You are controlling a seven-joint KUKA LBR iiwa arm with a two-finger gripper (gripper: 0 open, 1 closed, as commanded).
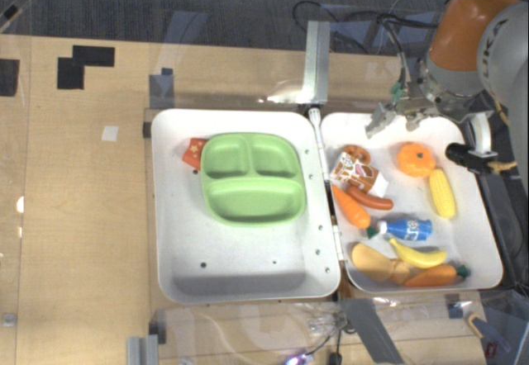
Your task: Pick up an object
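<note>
Below the tool (395, 114), well apart, lies an orange (415, 159).

Right bin stock: my orange (415, 158) far right, corn cob (442, 193) beside it, pretzel packet (355, 168) far left, sausage (369, 200), carrot (352, 208), blue bottle (407, 229), banana (417, 254) near edge.

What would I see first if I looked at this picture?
Probably the big green tray with three sections, sitting in the left bin. Next, the right bin, crowded with toy food: an orange near the back, corn beside it, a banana near the front. The tool sits above that bin's back edge.
</note>
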